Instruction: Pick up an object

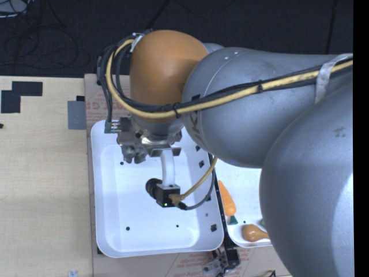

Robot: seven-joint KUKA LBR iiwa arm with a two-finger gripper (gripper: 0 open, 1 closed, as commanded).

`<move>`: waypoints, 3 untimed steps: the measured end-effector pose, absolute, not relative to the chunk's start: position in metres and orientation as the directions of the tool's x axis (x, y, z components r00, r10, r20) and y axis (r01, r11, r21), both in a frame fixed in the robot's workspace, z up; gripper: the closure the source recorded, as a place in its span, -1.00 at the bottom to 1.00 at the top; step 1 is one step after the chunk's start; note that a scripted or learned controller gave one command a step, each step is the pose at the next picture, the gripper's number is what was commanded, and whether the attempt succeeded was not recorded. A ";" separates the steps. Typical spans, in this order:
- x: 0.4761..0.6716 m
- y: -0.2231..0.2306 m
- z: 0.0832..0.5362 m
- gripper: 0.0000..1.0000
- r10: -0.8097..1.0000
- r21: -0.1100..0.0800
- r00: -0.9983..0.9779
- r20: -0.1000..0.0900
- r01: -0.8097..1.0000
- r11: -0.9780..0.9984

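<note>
The pincer (136, 153) hangs low over the far part of the left bin (115, 224); whether it is open or closed cannot be told, as the wrist hides it. Around it the bin floor is bare white, so closing here would likely catch nothing. The likely targets, a carrot (226, 198) and a tan lump (252, 232), lie across the dividing wall in the right bin (242, 242), toward the view's right and nearer the camera. Crossing low risks striking that wall. The bulky arm (259, 114) overhangs them, so there is little room.
</note>
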State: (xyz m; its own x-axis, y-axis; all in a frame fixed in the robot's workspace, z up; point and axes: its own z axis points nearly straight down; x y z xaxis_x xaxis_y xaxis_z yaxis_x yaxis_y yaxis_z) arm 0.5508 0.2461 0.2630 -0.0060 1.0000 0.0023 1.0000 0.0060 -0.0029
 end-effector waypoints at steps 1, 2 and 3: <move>0.472 0.242 0.081 1.00 1.000 -0.007 0.002 -0.003 1.000 -0.002; 0.475 0.243 0.088 1.00 1.000 -0.006 0.004 0.000 1.000 -0.004; 0.494 0.243 0.203 1.00 1.000 0.006 0.000 0.004 1.000 0.000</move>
